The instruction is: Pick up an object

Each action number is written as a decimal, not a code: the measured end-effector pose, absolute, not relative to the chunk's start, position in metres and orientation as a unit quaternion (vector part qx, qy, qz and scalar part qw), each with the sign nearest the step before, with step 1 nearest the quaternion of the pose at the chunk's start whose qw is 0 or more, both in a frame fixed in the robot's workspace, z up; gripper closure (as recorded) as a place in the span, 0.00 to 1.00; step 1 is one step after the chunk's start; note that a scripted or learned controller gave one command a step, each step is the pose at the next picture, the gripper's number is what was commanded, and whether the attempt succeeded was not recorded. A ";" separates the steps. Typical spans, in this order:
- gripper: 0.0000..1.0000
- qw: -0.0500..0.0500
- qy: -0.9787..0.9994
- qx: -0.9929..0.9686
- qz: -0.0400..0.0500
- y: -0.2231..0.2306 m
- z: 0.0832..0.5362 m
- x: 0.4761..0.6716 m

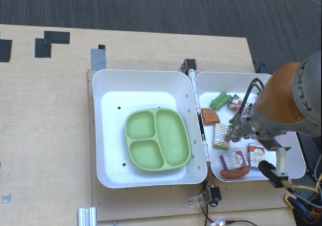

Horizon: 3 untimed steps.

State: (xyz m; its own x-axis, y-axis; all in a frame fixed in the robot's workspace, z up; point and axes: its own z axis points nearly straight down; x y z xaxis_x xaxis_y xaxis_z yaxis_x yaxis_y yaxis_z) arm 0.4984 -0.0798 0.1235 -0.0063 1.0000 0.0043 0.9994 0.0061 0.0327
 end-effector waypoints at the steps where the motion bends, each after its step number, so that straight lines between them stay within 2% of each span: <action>1: 0.00 0.010 0.709 0.705 0.013 -0.080 0.123 0.498; 2: 0.00 0.004 0.708 0.706 0.007 -0.081 0.090 0.492; 3: 1.00 0.008 0.709 0.705 0.010 -0.081 0.103 0.496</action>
